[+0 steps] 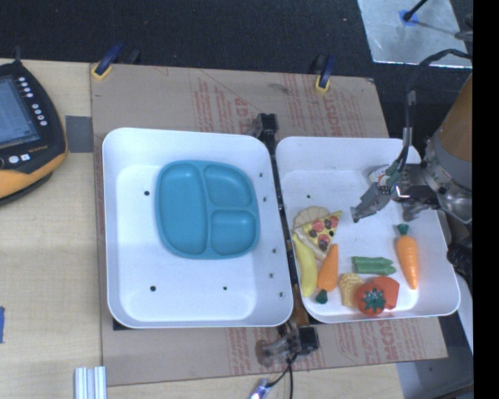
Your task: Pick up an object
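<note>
The right bin (341, 158) holds several toy foods. A pizza slice (320, 227), a yellow banana (304, 256) and a carrot (328, 267) lie at its left. A green pod (373, 264), a red pepper (377, 296) and a yellow waffle-like piece (350, 287) lie near the front. A second carrot (407, 256) lies at the right. My gripper (381, 214) hovers over the bin's middle right, above and between the pizza slice and the right carrot. It is open, with nothing between its fingers.
The left bin (125, 223) holds a blue divided plate (206, 208). A teach pendant (17, 135) lies on the bench at far left. Clamps (320, 73) pin the cardboard at the back. The arm enters from the right edge.
</note>
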Tool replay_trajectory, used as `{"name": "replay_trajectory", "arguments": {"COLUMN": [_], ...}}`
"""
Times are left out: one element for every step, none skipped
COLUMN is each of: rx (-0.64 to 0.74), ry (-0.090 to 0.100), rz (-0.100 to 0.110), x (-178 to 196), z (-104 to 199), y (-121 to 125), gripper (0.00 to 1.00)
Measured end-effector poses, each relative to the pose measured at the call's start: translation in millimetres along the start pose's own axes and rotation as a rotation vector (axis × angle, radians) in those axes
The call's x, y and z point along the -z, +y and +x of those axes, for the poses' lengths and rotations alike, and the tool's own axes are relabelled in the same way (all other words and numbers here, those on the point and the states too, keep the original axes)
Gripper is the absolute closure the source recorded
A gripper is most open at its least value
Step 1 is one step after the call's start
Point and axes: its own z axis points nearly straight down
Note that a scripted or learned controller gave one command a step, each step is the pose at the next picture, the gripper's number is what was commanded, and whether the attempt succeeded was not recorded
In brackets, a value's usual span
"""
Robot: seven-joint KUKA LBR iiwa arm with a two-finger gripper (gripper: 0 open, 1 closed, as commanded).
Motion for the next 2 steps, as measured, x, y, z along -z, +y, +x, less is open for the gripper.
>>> {"name": "replay_trajectory", "arguments": {"rx": [0.0, 0.001], "ry": [0.001, -0.001], "rz": [0.003, -0.001], "x": [-156, -187], "z": [-43, -22], "y": [-23, 9], "gripper": [0.0, 0.0]}}
